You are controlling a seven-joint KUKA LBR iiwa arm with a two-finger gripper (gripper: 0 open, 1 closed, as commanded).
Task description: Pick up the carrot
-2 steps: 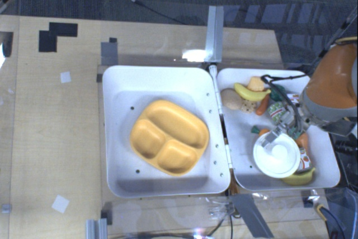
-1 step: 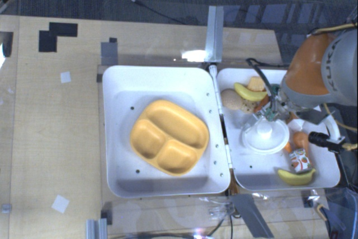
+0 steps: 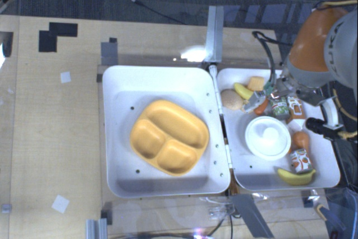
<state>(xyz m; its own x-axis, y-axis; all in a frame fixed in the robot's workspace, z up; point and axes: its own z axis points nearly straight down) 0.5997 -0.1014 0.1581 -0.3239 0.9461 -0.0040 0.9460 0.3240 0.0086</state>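
Note:
The carrot is a short orange-red piece in the right bin, near its upper middle, just above the white bowl. My gripper hangs low over the bin, directly on the carrot's upper end, with the grey arm and its orange band rising to the upper right. The gripper's body hides part of the carrot, and I cannot see whether the carrot is in its grasp.
Crowding the carrot are a small yellow piece, a tan block, a brown roll and small packs. A banana lies at the bin's front. The left bin holds a yellow divided plate.

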